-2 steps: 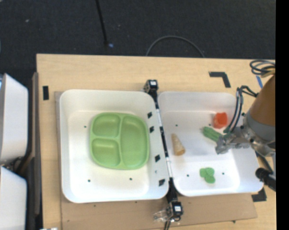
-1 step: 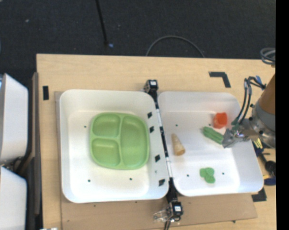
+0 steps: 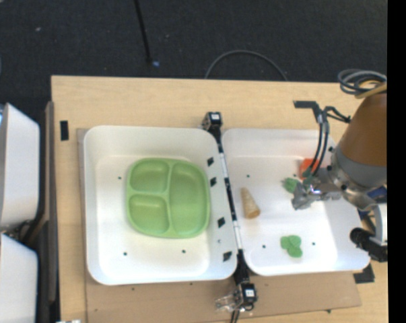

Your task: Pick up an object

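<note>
My gripper (image 3: 301, 198) hangs low over the right bin (image 3: 270, 147), near its middle right. A small green object (image 3: 291, 184) lies right at the gripper's upper left side, partly hidden by it. An orange-red piece (image 3: 303, 164) shows just behind the gripper. A tan cone-shaped object (image 3: 249, 202) lies to the gripper's left, near the divider. A green lumpy object (image 3: 291, 245) rests near the bin's front. Nothing is visibly held.
The left bin (image 3: 95, 180) holds a green divided plate (image 3: 167, 197). A black clamp rail (image 3: 224, 194) runs between the bins. The arm's orange band (image 3: 364, 130) and cables stand over the right bin's right side.
</note>
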Tool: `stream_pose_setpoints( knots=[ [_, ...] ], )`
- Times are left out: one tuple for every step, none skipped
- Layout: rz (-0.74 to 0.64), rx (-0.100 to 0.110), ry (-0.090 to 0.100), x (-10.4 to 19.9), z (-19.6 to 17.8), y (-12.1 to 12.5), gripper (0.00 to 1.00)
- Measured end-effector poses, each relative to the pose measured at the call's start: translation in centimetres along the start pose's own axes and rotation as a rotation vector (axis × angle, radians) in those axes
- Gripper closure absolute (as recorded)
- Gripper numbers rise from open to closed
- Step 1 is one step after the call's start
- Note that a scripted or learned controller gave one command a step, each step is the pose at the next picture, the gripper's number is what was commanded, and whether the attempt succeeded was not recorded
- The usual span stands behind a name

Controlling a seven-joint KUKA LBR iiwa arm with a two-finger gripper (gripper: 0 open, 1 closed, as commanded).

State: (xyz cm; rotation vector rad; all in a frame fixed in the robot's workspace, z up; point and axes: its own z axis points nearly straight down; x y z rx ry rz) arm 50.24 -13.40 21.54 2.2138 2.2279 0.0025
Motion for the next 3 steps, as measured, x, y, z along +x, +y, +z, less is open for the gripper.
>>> stream_pose_setpoints(
  knots=[
    [-0.001, 0.001, 0.001, 5.7, 0.5, 1.1, 1.0],
    [-0.002, -0.002, 0.001, 11.5, -1.0, 1.8, 1.0],
    [-0.002, 0.0, 0.001, 16.5, -1.1, 3.6, 1.0]
  ],
)
